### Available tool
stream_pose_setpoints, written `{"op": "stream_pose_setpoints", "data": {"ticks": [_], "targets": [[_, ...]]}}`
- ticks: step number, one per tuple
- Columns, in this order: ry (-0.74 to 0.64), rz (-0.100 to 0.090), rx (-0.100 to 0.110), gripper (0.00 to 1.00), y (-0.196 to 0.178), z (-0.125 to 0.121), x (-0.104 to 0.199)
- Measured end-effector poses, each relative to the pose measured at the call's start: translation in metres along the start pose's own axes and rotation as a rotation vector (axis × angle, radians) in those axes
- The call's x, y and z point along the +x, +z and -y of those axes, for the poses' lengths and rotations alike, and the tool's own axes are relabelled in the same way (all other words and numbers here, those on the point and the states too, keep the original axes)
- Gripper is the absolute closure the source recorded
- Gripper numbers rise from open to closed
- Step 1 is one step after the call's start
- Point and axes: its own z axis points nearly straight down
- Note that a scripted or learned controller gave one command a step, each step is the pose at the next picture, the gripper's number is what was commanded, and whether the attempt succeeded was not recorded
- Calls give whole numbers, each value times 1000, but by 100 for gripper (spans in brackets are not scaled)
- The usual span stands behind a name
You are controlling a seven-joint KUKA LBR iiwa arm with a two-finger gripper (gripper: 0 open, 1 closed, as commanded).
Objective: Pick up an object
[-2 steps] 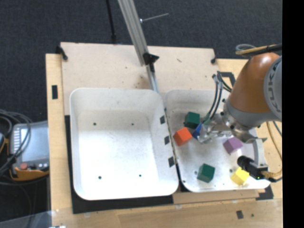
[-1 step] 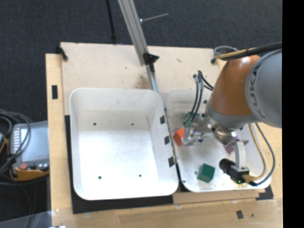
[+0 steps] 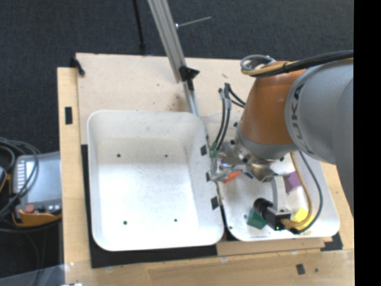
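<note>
Hand hung low in the right bin, near its left wall; whether it was apart or together could not be told. Nothing looked lifted yet: a green object lay nearby.

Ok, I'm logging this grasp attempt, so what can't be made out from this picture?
In the camera view:
The right bin: the arm covers most of its floor, so its contents cannot be counted.
The purple object: partly under the arm, shape unclear.
The green object: small and partly covered, so what it is cannot be told.
Whether anything is grasped: hidden under the arm.
</note>
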Motion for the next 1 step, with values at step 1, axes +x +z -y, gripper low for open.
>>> {"op": "stream_pose_setpoints", "data": {"ticks": [1], "targets": [[0,0,2,100,-10,2,54]]}}
